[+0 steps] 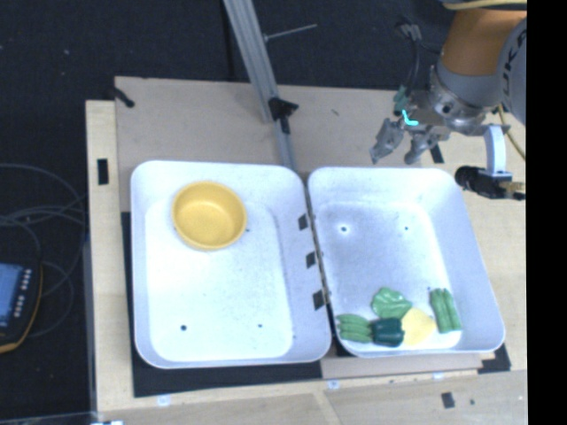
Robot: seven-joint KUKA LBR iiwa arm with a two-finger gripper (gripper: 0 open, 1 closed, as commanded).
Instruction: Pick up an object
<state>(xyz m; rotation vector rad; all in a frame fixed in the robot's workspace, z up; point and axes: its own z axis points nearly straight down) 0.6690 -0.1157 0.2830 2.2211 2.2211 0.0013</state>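
A pale wooden desk point(195, 118) is seen from above against a dark floor point(53, 42), with a grey metal post point(252, 47) rising from its far edge. Two white bins are carried side by side: the left bin point(221, 326) and the right bin point(390, 228). One yellow bowl point(209, 214) is seen upright in the far left part of the left bin. Five small items are clustered in the near corner of the right bin: a light green piece point(391, 303), a green pod point(353, 327), a dark green block point(386, 332), a yellow piece point(418, 327) and a green stick point(445, 310), several of them touching. The claw point(403, 146) is held above the far rim of the right bin, well apart from the items, its fingers spread and nothing between them. One handheld device point(16, 299) with cables lies at the left edge. No writing can be read.
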